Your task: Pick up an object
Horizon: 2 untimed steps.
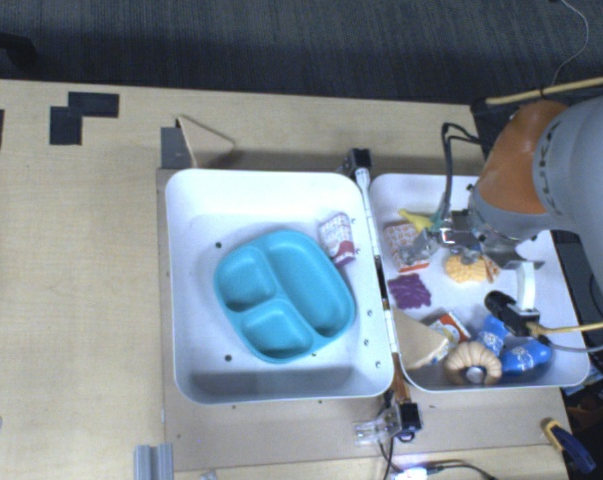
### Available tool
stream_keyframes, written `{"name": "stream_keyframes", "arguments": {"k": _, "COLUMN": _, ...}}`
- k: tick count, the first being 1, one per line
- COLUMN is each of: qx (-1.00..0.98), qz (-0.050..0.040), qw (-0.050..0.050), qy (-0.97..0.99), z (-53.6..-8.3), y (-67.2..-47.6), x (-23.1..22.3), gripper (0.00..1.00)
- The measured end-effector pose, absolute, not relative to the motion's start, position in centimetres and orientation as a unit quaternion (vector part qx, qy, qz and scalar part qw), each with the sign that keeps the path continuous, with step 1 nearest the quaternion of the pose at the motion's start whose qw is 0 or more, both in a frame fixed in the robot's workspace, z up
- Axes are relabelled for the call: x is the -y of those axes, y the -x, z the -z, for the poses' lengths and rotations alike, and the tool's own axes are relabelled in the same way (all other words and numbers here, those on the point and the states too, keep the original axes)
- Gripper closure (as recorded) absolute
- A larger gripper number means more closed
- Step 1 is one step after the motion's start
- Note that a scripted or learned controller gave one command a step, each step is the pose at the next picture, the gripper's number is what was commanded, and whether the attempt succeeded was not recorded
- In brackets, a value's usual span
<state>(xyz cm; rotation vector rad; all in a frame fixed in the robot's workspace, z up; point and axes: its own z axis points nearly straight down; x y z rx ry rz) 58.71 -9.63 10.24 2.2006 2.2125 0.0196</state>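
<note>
Bench (81,268) bearing two shallow white bins side by side, seen from above at a slant. The grey arm (581,158), cut off at the right edge, reaches in over the right bin (563,268). Its orange band (511,168) and wrist hide the bin's upper right corner. The gripper (459,240) sits low over the middle of this bin, largely masked by the wrist above it, and whether it is spread or pressed together cannot be told from this angle; nothing is seen held in it. A yellow-orange lumpy item (471,270) lies just below the gripper, partly covered by it. To the gripper's left lie a printed packet (401,240) and a yellow piece (416,218), with a purple item (409,290) below them. Along the near wall are crowded a tan wedge (426,343), a small orange and white item (449,324), a brown coiled item (471,360) and blue items (516,353), overlapping so that their outlines are hard to separate. The left bin (196,203) holds a blue divided plate (281,293) at its centre. A white and red packet (337,238) lies at the plate's upper right edge, well apart from the gripper.
</note>
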Motion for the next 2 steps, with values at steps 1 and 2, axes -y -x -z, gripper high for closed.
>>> {"name": "stream_keyframes", "arguments": {"k": 1, "qx": -0.711, "qz": -0.0074, "qw": 0.011, "qy": -0.703, "z": -11.42, "y": -58.86, "x": 9.58, "gripper": 1.00}}
{"name": "stream_keyframes", "arguments": {"k": 2, "qx": -0.711, "qz": -0.0074, "qw": 0.011, "qy": -0.703, "z": -11.41, "y": -58.85, "x": 9.57, "gripper": 0.00}}
